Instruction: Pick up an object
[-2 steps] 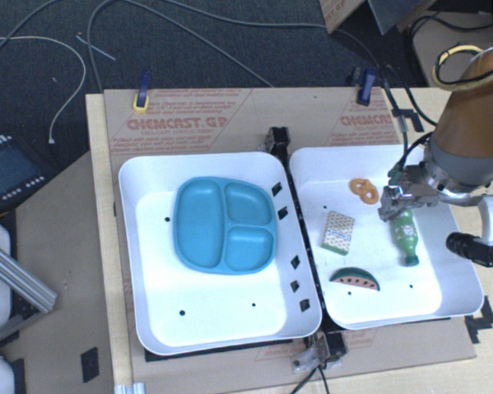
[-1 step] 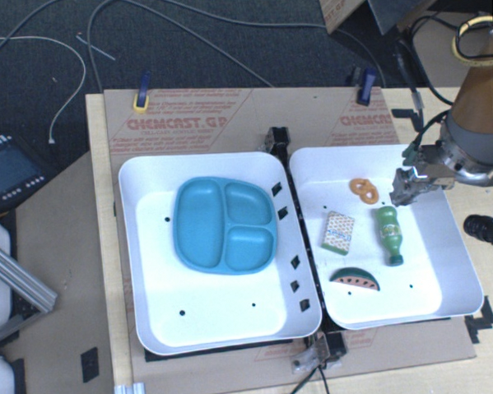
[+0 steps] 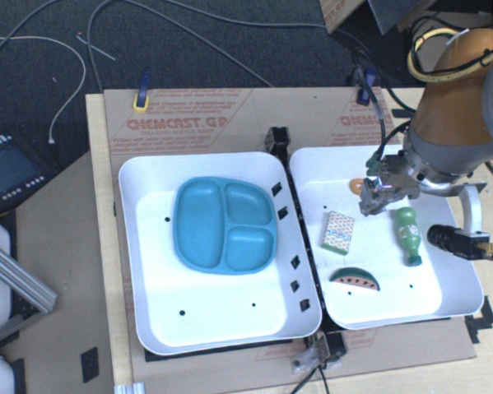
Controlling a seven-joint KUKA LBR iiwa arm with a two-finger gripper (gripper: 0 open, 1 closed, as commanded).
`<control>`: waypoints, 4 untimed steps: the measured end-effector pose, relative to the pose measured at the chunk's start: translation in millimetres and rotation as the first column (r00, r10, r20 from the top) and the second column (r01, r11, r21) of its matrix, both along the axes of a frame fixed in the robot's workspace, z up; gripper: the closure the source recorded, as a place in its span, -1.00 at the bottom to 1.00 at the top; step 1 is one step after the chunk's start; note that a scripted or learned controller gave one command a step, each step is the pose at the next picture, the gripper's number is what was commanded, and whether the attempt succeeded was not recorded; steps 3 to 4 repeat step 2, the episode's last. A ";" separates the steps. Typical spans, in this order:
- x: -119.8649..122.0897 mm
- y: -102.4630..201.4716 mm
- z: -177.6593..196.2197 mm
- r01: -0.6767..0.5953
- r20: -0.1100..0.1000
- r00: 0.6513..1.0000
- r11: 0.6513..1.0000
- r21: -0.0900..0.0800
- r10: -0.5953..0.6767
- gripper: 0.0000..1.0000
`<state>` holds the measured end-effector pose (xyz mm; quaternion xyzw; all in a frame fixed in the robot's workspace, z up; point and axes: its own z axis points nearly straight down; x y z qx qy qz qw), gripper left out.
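Watermelon slice [image 3: 354,279], patterned block [image 3: 339,232], green bottle [image 3: 408,235]

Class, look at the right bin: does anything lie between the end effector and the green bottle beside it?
Nothing visible does. The end effector is over the right bin, and the green bottle lies just below and to its right in the view, with bare bin floor between. The patterned block and watermelon slice lie off to the left.

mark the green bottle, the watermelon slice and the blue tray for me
green bottle [image 3: 408,235]: camera view, middle of its body.
watermelon slice [image 3: 355,279]: camera view, centre of the red flesh.
blue tray [image 3: 225,224]: camera view, ridge where its compartments meet.
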<state>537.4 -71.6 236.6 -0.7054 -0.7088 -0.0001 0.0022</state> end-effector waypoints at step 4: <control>3.3 105.3 -12.5 0.001 -0.001 1.000 1.000 -0.001 -0.001 1.00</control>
